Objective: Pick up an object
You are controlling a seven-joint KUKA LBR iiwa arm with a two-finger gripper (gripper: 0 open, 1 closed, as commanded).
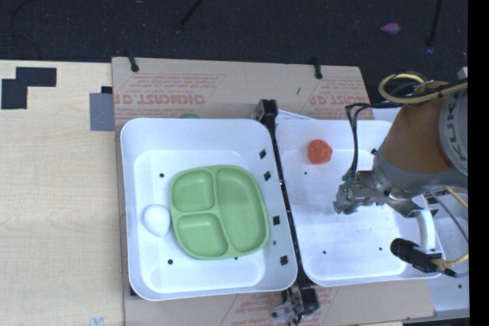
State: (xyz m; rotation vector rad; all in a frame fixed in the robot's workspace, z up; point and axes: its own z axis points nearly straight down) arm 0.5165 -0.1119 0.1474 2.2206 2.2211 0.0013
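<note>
Orange-red, a small round object [319, 151] lies near the far wall of the right bin [359, 271], apart from my gripper [345, 199], which hangs low over the floor there. The left bin [145, 141] holds a green divided plate [218, 211] and a white egg [157, 220] touching it.

White bins: two, left [137, 164] and right [359, 263]. Green divided plate [218, 211]: one. White egg-shaped object [157, 220]: one. Red-orange ball [319, 151]: one.
</note>
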